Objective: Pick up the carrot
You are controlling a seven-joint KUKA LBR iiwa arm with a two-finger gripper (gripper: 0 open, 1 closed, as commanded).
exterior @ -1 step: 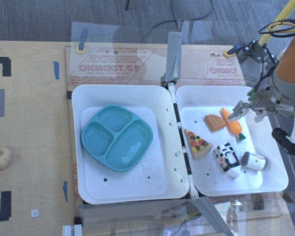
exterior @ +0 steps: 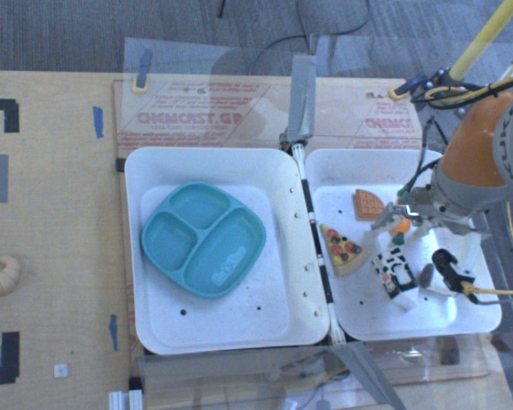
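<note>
The gripper [exterior: 399,225] sits low in the right bin [exterior: 359,314], right at a small orange piece, probably the carrot [exterior: 401,226]; whether its jaws have closed cannot be told. Waffle [exterior: 368,203] and pizza slice [exterior: 343,248] lie nearby. Lifting remains.

Single fixed camera above the bench [exterior: 51,229], slanting down over both white bins [exterior: 154,165]

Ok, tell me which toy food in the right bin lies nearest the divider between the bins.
The pizza slice. Its tip almost reaches the divider, while the waffle sits farther right and the small orange carrot lies by the gripper.
</note>
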